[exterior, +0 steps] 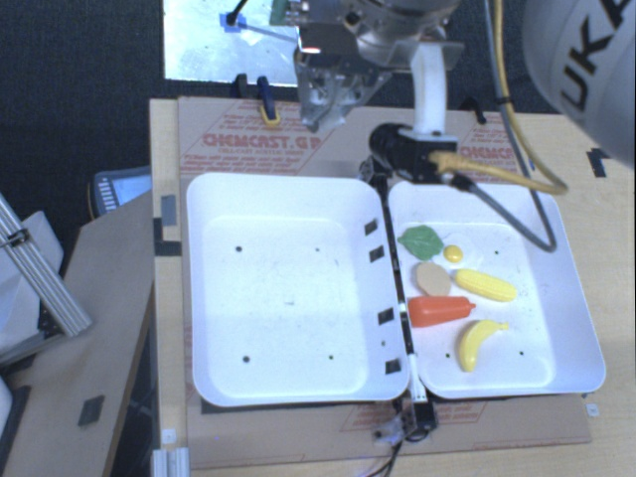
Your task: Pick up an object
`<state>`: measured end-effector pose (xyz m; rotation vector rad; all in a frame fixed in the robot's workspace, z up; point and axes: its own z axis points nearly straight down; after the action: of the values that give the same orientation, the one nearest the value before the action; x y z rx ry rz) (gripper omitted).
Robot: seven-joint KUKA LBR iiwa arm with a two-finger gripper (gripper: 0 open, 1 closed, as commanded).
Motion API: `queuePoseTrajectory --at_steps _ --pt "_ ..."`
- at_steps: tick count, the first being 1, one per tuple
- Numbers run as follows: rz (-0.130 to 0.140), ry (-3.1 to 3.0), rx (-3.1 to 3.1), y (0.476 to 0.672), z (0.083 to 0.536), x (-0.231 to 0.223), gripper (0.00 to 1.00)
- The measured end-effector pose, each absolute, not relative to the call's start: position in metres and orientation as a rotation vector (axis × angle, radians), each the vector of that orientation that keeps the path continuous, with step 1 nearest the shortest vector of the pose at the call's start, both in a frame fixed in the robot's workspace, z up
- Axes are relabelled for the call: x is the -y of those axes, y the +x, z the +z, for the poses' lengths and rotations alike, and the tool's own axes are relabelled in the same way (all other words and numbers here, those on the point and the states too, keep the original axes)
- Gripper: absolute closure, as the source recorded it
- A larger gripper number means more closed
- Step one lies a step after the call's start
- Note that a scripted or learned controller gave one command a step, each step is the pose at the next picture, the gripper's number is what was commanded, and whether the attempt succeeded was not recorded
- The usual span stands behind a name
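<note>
Stage: nothing picked up, whole grasp left | gripper (320, 107): above the far edge of the right bin (571, 266), grip state cannot be told | targets: carrot (439, 310), corn (485, 285), banana (475, 344), green leaf (421, 239) lie in the right bin

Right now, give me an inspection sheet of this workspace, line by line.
Surface: bench bearing left bin and right bin, side by side.
Job's things, all in the right bin: green leaf, small yellow ball, beige piece, corn, carrot, banana.
Clutter: blue and yellow clamp on the bench's far edge.
End effector: above the far edge, outside both bins, holding nothing.
Cables: yellow hose and grey cable over the right bin's far side.
Surroundings: aluminium rail at left.
</note>
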<state>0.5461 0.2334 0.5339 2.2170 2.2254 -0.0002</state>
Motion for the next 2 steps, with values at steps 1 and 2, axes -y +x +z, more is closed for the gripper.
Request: queuePoseTrajectory --at_steps 1,2 --pt "0.006 2.214 -2.227 0.547 0.547 -0.234 1.00" --pt "0.009 2.213 -2.228 0.547 0.557 -0.234 1.00"
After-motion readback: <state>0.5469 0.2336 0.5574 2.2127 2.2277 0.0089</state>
